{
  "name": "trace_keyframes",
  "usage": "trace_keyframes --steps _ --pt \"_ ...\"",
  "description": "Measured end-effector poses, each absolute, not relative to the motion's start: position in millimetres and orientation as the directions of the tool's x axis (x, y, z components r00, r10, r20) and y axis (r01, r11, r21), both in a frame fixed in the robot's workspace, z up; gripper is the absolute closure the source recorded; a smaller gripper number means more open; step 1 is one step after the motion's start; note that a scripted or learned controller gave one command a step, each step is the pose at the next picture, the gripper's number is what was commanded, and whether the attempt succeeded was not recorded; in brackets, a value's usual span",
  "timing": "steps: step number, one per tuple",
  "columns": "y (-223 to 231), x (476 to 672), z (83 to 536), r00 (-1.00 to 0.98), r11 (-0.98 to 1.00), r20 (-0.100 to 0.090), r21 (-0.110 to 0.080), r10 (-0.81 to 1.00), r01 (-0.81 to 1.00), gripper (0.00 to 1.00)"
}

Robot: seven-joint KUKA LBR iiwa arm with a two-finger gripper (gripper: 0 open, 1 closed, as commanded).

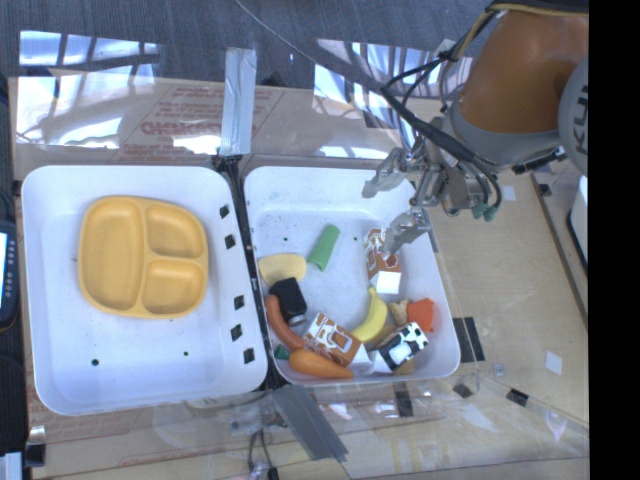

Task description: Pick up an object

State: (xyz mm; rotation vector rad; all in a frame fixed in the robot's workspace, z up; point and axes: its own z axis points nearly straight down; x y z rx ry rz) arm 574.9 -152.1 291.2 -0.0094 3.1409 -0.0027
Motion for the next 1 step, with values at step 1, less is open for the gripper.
trace_keyframes --steps 1 --pt "-206.0 526.3 169.8 -0.965 0.965 0.004 0.0 0.261 0.261 0.0"
